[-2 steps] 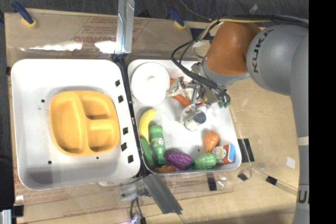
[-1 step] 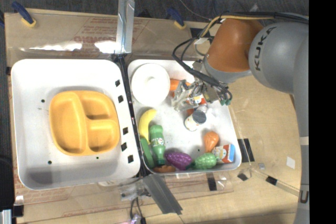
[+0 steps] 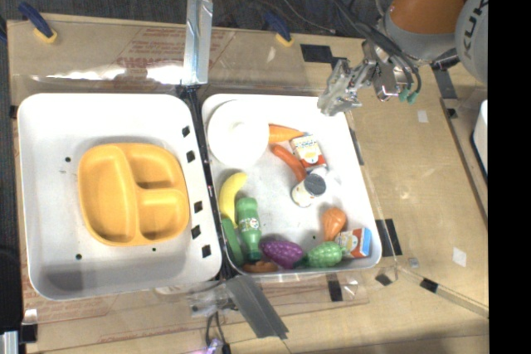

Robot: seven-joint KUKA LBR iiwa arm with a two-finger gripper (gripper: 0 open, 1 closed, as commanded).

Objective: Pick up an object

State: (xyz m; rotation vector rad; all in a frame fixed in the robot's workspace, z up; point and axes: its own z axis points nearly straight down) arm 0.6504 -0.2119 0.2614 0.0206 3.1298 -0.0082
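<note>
Purple grapes [image 3: 282, 250] lie at the right bin's [image 3: 365, 178] near edge, beside a green bottle [image 3: 247, 220] and banana [image 3: 230, 191]. Above that bin's far right corner, the gripper [image 3: 338, 99] hovers, fingers narrow, holding nothing.

Two bins sit side by side on the tabletop [image 3: 415, 178]. The left bin [image 3: 41, 178] holds a divided tray [image 3: 133, 193] near its middle. The right bin [image 3: 353, 170] is crowded: a plate [image 3: 235, 133] lies in its far left corner, with carrots [image 3: 286, 147] and a small carton [image 3: 308, 151] just to its right. A jar [image 3: 309, 190] lies near the middle. Along the left wall a banana [image 3: 229, 191] rests beside a bottle [image 3: 248, 219]. At the near edge, grapes [image 3: 282, 250], a leafy vegetable [image 3: 325, 254] and another carton [image 3: 357, 242] line up left to right. The gripper [image 3: 342, 93] hangs over the far right corner of the right bin.
</note>
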